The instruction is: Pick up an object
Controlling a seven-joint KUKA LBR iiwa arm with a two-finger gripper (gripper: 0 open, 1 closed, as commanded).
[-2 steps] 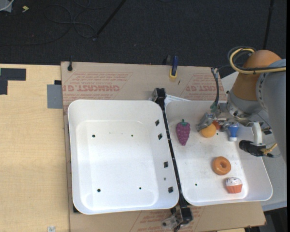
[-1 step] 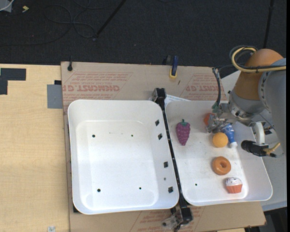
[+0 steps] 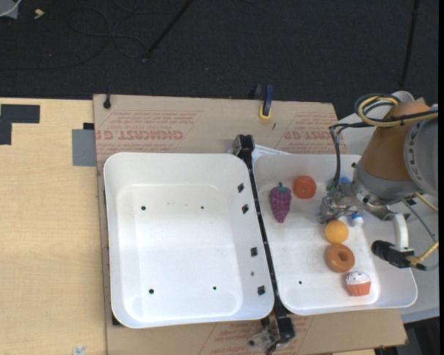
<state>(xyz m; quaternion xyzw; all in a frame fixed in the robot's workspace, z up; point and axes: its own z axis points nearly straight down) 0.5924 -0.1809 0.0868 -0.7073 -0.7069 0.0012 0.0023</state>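
- Camera view, looking down at a slant: I watch the grey arm with its orange band reach in from the right, its gripper (image 3: 339,208) low over the right bin (image 3: 399,298).
- Gripper: it sits among the toys, between the orange ball (image 3: 304,187) on its upper left and the yellow-orange fruit (image 3: 337,232) just below it; I cannot tell whether the fingers are apart or together (the metal tangle at the tip is too small and dark to read), and I see nothing clearly clamped between them.
- Right bin: a purple bunch of grapes (image 3: 280,203) lies near the divider, well left of the gripper; a brown doughnut (image 3: 340,258) lies just below the yellow-orange fruit; a cupcake (image 3: 357,283) with white icing and a red base stands near the bin's lower right corner.
- Left bin (image 3: 126,198): its white floor shows a few small dark dots.
- Bench: both bins rest on a sheet of brown cardboard (image 3: 177,128) with red printing, a blue and yellow clamp (image 3: 266,102) at its far edge.
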